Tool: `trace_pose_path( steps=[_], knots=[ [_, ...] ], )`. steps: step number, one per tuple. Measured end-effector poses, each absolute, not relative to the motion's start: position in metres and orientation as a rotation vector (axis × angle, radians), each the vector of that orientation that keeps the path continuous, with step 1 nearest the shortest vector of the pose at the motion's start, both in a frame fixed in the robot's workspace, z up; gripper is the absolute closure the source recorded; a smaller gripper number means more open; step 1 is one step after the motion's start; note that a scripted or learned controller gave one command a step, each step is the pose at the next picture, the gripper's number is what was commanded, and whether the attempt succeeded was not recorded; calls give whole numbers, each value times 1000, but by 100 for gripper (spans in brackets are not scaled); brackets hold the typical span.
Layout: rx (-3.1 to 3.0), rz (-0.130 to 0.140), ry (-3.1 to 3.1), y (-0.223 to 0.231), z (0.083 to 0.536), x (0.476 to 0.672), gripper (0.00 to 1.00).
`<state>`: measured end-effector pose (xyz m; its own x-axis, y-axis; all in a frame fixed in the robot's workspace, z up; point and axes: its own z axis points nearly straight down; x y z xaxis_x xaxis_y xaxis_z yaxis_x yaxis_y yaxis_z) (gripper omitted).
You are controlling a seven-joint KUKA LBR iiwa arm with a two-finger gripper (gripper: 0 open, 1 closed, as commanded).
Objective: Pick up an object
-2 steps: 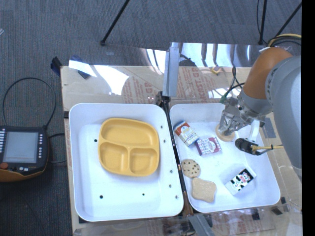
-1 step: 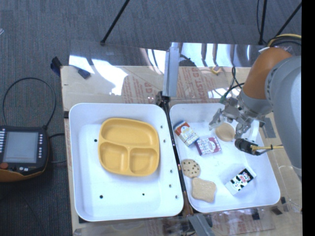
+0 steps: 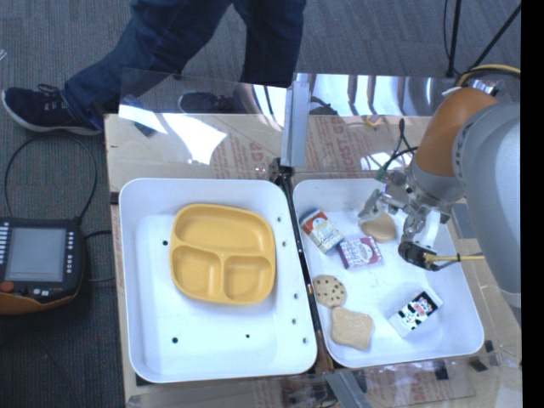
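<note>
In the right bin (image 3: pixel 466 313), my gripper (image 3: pixel 393 213) hangs low over the far middle with its fingers spread open. A tan, rounded food piece (image 3: pixel 381 228) lies just below and between the fingertips, and nothing is lifted. Nearby lie a small red-and-white carton (image 3: pixel 321 230), a maroon packet (image 3: pixel 359 252), a chocolate-chip cookie (image 3: pixel 329 291), a slice of toast (image 3: pixel 351 328) and a cow-patterned milk carton (image 3: pixel 415 312).
The left bin (image 3: pixel 153 330) holds a yellow divided plate (image 3: pixel 223 253). A metal divider post (image 3: pixel 294 130) rises between the bins at the back. A person's legs (image 3: pixel 212 32) stand behind the bench, and a teach pendant (image 3: pixel 38 262) lies on the floor at left.
</note>
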<state>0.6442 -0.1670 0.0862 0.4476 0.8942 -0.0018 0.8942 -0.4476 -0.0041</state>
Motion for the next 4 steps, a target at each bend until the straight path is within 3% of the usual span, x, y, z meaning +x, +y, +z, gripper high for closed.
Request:
trace_pose_path(
  steps=[1, 2, 3, 4],
  knots=[
    [-2662, 14, -1655, -166, 95, 644, 100],
    [-2661, 14, -1656, -165, 94, 644, 0],
    [-2658, 18, -1660, -166, 103, 643, 100],
    [-2657, 19, -1662, -165, 102, 643, 0]
  ],
)
